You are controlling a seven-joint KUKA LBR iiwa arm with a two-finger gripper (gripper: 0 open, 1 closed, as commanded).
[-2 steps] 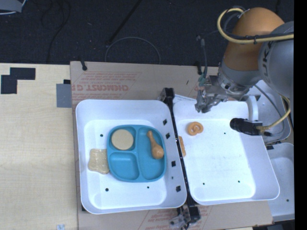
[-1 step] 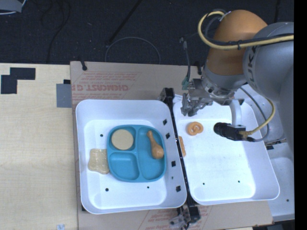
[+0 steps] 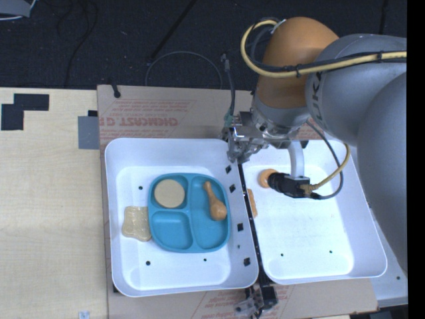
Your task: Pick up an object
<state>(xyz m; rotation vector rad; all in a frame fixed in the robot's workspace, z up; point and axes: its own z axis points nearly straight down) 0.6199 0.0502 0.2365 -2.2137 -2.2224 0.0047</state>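
Observation:
The left bin (image 3: 126, 271) holds a blue divided tray (image 3: 179, 234). On the tray lie a round tan disc (image 3: 168, 193) and a tan drumstick-shaped piece (image 3: 215, 202). A pale beige piece (image 3: 136, 222) lies just left of the tray. In the right bin (image 3: 319, 244) a small orange object (image 3: 267, 178) sits near the back left, and a thin orange strip (image 3: 252, 203) lies along the left wall. My gripper (image 3: 240, 145) hangs over the back end of the wall between the bins, up and left of the orange object, with nothing seen in it.
A black connector with a cable (image 3: 292, 185) hangs from the arm beside the orange object. The grey arm (image 3: 358, 92) covers the right bin's back right corner. Brown cardboard (image 3: 159, 115) lies under both bins, and pale bench surface (image 3: 46, 211) stretches to the left.

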